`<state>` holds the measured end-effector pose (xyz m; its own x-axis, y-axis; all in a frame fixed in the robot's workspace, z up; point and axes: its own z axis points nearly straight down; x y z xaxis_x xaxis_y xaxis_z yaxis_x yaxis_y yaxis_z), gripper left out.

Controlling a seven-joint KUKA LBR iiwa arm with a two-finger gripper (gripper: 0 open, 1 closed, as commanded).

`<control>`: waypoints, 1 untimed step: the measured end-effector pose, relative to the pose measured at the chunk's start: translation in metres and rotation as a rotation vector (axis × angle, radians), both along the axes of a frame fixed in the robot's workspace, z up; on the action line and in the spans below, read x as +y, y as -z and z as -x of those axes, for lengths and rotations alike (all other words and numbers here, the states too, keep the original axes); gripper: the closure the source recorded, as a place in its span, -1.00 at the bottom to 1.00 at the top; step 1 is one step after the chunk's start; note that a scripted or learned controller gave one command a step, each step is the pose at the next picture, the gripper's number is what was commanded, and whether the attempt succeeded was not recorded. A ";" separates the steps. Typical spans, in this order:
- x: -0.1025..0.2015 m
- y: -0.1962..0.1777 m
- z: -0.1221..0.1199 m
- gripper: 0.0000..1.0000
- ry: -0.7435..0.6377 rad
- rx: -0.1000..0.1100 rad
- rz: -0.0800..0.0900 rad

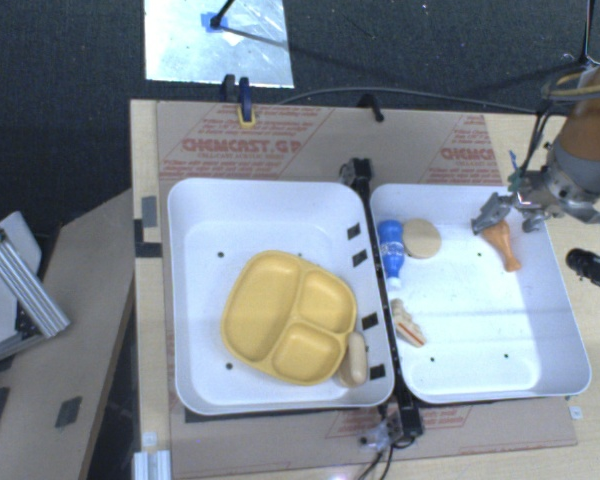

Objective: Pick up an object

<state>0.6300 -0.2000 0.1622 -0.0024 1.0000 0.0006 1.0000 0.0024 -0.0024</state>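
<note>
My gripper (510,218) hangs over the far right corner of the right bin (480,378). Its fingers (486,215) are spread open. An orange carrot-shaped toy (503,244) lies just below and between them, its thick end nearest the gripper and nothing pinching it. A blue bottle (390,242) with a white cap lies along the right bin's left wall. A tan round disc (421,238) sits beside the bottle. Nearer the front, a small orange-and-white toy (408,324) rests by the same wall.
The left bin (200,268) holds a yellow divided plate (290,316) and a tan bread-like piece (354,358) at the plate's front right corner. Black clips join the two bins along the middle divider (375,268). The arm's orange band (592,118) rises at the right edge.
</note>
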 end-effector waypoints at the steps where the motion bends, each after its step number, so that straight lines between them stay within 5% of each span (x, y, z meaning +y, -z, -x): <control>1: 0.002 0.054 0.010 -1.00 0.001 0.000 0.000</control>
<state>0.6198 -0.1983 0.1079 -0.0017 1.0000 0.0006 1.0000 0.0017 -0.0023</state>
